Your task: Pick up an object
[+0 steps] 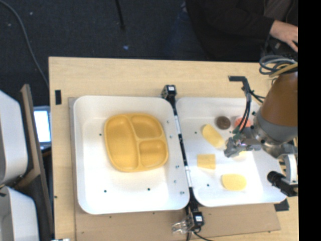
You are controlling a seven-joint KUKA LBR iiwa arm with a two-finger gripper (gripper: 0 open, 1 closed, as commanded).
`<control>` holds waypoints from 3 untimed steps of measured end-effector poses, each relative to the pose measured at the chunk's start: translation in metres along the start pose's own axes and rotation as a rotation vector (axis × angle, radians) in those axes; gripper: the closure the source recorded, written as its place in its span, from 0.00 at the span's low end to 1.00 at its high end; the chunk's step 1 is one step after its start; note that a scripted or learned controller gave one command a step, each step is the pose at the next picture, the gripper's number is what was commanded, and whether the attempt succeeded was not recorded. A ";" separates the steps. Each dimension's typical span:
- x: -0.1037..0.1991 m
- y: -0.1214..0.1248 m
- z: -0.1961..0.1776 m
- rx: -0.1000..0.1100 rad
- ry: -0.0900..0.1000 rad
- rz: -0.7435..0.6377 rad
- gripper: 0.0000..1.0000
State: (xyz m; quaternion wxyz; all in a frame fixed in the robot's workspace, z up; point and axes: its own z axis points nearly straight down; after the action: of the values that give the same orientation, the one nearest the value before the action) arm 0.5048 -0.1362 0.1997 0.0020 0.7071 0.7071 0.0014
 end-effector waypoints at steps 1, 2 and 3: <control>0.007 -0.005 -0.052 -0.001 0.000 -0.001 1.00; 0.065 -0.007 -0.057 0.003 0.002 -0.005 1.00; 0.111 -0.003 -0.044 0.005 0.001 -0.003 1.00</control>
State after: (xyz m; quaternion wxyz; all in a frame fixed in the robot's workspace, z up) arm 0.5011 -0.0252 0.2438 -0.0002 0.7061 0.7081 0.0001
